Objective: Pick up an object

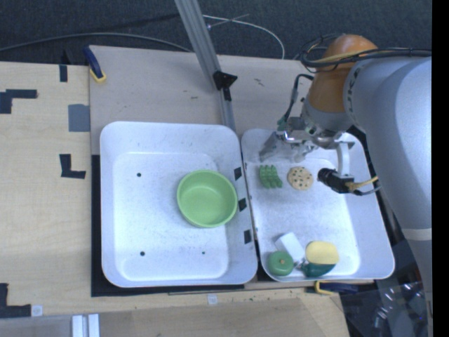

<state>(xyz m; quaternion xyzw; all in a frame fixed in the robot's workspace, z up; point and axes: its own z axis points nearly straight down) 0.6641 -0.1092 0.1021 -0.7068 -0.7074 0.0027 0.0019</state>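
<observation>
1. Slanted grey metal pole (200, 37), rising from far of the bins.
2. Thin pale cable (242, 23), looping on dark floor, far side.
3. Blue-and-yellow clamp (95, 65), far left bench corner.
4. Dark tape marks (68, 165), left on pale wooden benchtop (42, 209).

pale wooden bench (42, 209), dark carpet floor (105, 5)

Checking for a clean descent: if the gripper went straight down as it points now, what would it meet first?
Probably the cookie or bare floor of the right bin beside it; the gripper hangs just above, though depth is unclear.
</observation>
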